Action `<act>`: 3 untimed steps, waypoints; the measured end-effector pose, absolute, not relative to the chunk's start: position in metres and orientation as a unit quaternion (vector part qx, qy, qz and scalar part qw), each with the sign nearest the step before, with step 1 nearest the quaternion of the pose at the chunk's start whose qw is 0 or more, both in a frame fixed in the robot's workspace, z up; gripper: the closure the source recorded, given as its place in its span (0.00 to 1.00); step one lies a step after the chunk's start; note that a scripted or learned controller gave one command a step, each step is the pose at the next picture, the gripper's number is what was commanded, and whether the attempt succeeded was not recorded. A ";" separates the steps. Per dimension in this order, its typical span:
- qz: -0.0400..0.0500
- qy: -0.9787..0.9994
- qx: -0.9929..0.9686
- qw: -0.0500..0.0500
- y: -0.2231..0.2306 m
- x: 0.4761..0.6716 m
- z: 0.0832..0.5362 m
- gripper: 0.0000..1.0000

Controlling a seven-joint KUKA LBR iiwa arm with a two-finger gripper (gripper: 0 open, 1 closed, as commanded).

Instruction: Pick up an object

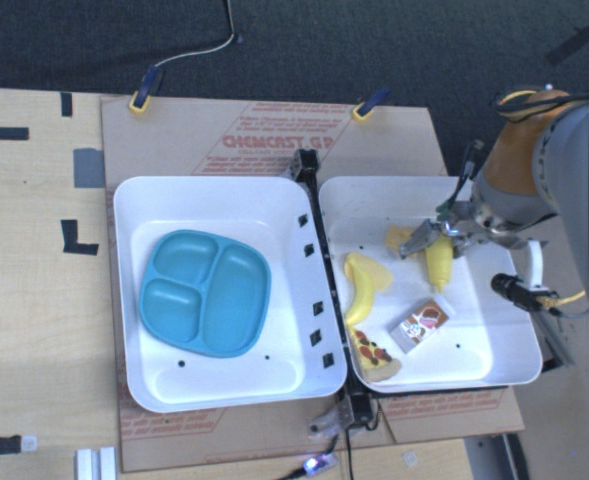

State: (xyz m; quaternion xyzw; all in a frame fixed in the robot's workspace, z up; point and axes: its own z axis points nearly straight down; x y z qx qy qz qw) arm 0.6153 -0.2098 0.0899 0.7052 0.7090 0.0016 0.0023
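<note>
The gripper (421, 240) is down in the right bin (474, 368) with fingers spread, empty, just beside the yellow corn cob (439, 265) lying on the floor, so grasping and lifting remain undone.

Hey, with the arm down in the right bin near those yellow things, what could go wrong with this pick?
Two risks, as judgements. The tool sits between a small yellow plastic piece and a stubby yellow corn-shaped toy, so it may nudge one aside or catch both. The curved yellow toy banana and the small brown and white packet lie close by, so a pushed item could knock into them.
</note>
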 end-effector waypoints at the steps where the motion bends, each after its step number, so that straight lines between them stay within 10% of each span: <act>1: 0.000 0.708 0.706 0.000 -0.211 0.612 0.099 1.00; 2: -0.006 0.710 0.704 -0.004 -0.161 0.646 0.085 1.00; 3: 0.005 0.711 0.703 0.004 -0.079 0.672 0.192 1.00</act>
